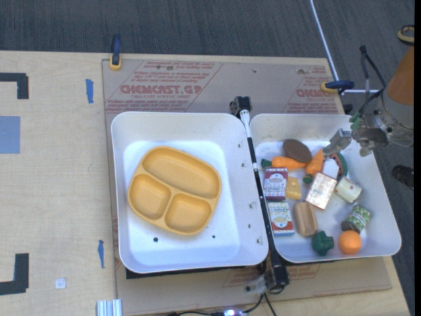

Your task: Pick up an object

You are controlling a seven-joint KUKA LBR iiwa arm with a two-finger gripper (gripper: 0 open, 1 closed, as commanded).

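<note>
Overhead, two white bins sit side by side. One yellow divided plate [173, 190] lies in the left bin [125, 176]. Roughly a dozen toy foods fill the right bin [388, 232]: two small cartons [275, 183], one orange [350, 242], one broccoli [322, 243]. Near its far edge hangs the gripper [342, 142]; whether it grasps anything, I cannot tell.

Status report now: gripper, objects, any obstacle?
Gripper over right bin, near carrot. Nothing seen held. Toys crowded close together. Yellow tray alone in left bin.
</note>
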